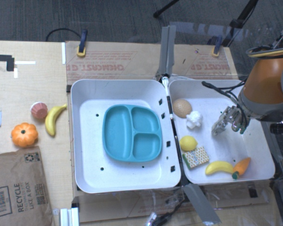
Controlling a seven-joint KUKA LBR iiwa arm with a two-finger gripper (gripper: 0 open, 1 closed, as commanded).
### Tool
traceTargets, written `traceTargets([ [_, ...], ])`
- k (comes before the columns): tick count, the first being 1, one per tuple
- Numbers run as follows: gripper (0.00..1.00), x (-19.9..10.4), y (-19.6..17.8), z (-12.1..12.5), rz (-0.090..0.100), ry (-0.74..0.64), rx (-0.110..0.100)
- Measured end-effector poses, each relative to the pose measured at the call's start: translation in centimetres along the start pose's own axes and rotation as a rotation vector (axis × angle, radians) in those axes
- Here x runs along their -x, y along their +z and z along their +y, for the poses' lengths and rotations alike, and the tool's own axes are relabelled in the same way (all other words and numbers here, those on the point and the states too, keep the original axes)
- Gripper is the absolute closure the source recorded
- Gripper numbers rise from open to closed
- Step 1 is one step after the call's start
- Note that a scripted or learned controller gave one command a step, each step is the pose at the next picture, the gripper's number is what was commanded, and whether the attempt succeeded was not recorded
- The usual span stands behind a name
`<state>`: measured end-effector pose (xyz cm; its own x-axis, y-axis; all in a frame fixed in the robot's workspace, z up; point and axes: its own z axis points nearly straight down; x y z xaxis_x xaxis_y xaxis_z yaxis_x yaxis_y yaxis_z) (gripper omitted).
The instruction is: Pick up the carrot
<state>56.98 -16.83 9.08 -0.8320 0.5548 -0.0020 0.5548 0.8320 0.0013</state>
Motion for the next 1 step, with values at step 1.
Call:
traceTargets([
  [1, 1.0, -1.68, -10.41, 3.25, 0.0, 0.282, -0.002],
])
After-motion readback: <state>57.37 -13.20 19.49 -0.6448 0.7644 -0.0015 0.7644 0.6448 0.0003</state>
